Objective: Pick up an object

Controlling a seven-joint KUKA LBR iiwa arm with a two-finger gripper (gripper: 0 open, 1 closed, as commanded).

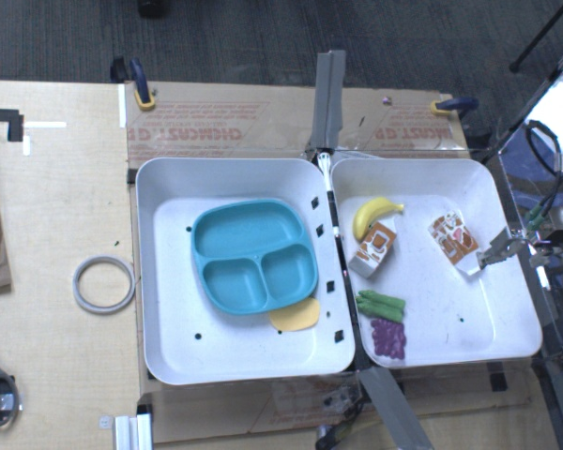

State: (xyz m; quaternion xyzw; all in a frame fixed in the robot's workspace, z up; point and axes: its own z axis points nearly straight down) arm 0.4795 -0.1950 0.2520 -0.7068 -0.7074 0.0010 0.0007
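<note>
Where the right bin lies, curved yellow banana, dark-tipped stem

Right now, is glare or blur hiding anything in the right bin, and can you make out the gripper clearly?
Camera view: even, soft lighting with faint shadows; the white right bin is bright but not washed out, so the banana and purple grapes read clearly. The gripper at the bin's right rim is small and slightly soft against clutter, its fingers unreadable.
</note>
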